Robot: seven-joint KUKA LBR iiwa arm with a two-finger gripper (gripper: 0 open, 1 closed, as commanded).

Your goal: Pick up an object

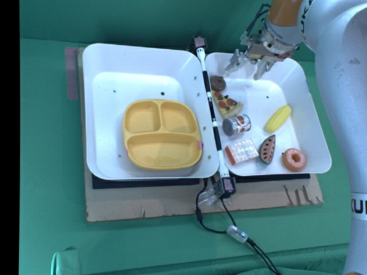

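My gripper point(247, 66) hangs over the far edge of the right bin point(309, 105), its two fingers spread open with nothing between them. Below it in that bin lie a brown cookie point(217, 83), a pizza slice point(227, 105), a small tin can point(236, 124), a yellow corn cob point(278, 118), a pink-and-white wafer block point(241, 151), a watermelon slice point(267, 149) and an orange doughnut point(294, 159). The cookie is the closest thing to the fingers, down and to their left.
The left bin point(109, 79) holds a yellow divided plate point(162, 134). A black-and-white bar point(210, 105) runs between the bins. Cables point(229, 225) trail off the cardboard base at the front. The grey arm point(344, 96) fills the right side.
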